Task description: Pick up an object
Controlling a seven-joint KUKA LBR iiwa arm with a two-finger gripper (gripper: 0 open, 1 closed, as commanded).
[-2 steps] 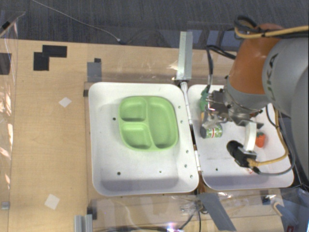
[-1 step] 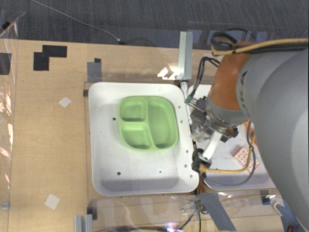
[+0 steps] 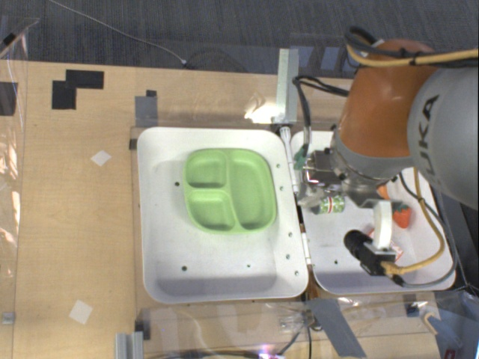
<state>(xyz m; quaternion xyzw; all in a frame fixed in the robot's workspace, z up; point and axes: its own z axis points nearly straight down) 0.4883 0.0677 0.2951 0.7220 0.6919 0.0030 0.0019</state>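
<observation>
At the far left of the wooden surface (image 3: 67,223) I see black tape marks (image 3: 75,88) stuck down towards the far edge, and a couple of small pale squares nearer to me.

Next comes the left bin (image 3: 161,275), white and shallow. A green divided plate (image 3: 228,189) lies flat in the middle of it, right way up. It has three compartments, two small ones on its left and one long one on its right, and it sits well apart from the bin walls.

A metal post (image 3: 284,81) stands at the far end of the seam where the two bins meet.

The right bin (image 3: 337,275) lies under the grey arm (image 3: 389,111), whose broad orange band hangs over the bin's far half. The pincer (image 3: 314,189) is down low at the bin's left side, just beside the wall shared with the left bin. From here I cannot tell whether it is released or clenched, as the wrist hides too much of it.

A small green-and-white can (image 3: 330,204) lies on its side right at the pincer. It may be touching it, but I cannot say that it is gripped.

Further right, near the bin's right wall, sits a small orange-red piece (image 3: 403,216), apart from the can and partly hidden by the arm.
</observation>
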